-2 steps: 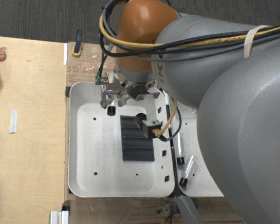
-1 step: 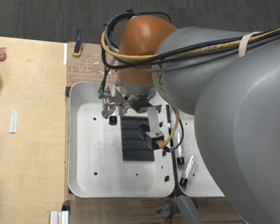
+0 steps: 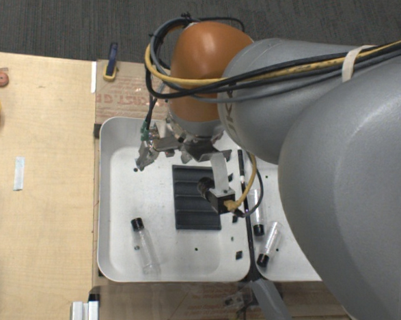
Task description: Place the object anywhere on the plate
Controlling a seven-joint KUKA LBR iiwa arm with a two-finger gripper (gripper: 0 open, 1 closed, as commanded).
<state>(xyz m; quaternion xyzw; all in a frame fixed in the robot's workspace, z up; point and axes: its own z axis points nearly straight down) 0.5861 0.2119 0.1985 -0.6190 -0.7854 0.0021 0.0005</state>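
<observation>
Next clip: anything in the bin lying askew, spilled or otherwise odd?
Nothing spilled or broken. Two clear vials with black caps lie on their sides: one in the left bin near its front corner, one right of the divider. A black ribbed block lies flat under the gripper.

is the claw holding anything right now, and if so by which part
It cannot be told. The claw hangs low over the white bin just above the black ridged block, but the arm hides its tips. The clear vial lies apart.

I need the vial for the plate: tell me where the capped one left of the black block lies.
The clear vial lies in the white bin's lower left, just left of the black ribbed block.
</observation>
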